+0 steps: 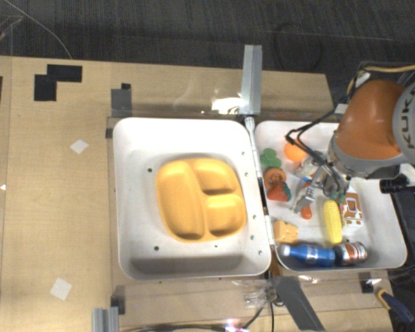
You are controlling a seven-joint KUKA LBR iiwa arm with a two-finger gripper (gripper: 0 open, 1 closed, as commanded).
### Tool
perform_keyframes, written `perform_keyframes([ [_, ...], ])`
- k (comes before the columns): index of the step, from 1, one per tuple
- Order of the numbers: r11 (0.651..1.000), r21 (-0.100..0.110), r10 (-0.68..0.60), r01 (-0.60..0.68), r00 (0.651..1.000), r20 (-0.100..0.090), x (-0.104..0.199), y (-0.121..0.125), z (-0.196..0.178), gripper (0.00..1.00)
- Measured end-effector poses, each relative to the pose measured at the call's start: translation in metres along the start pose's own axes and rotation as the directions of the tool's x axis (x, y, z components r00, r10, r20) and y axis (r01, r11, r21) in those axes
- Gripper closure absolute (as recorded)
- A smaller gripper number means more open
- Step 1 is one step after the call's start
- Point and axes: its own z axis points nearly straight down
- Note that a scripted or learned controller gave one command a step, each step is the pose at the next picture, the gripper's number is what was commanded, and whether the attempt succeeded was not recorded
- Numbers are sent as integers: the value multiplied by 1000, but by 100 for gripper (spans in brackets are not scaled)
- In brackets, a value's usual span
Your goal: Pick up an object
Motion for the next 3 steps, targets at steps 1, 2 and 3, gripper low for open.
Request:
perform_keyframes([
  [1,972,15,237,-236,971,-29,-82,32,18,0],
  [2,825,15,566,-565,825,-14,-80,24,19,0],
  [3,816,6,578,-578,816,-10,-77,91,-86,0],
])
